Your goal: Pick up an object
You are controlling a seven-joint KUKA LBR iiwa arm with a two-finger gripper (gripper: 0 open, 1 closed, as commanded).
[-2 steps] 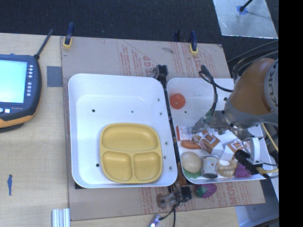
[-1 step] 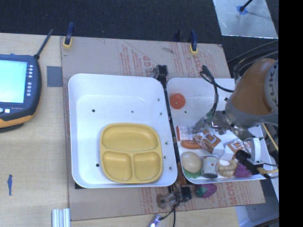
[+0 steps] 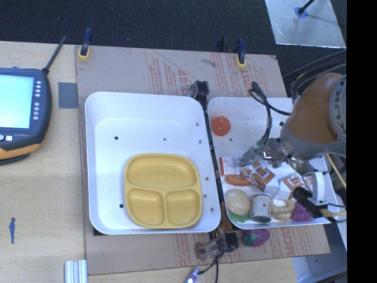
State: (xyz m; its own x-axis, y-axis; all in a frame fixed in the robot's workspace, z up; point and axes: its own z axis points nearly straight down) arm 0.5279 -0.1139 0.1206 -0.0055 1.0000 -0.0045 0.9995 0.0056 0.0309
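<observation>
Apparently nothing is picked up yet: the arm [image 3: 312,117] hangs low over the right bin [image 3: 235,108], where a small can [image 3: 261,208], a red ball [image 3: 221,125] and snack packets [image 3: 259,175] lie, and the yellow divided plate [image 3: 163,189] rests in the left bin [image 3: 106,117].

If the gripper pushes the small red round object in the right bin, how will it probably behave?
The red object looks round and smooth, so it may roll or slide. It lies apart from the other items on bare bin floor, so nothing nearby would stop it. It seems light.
</observation>
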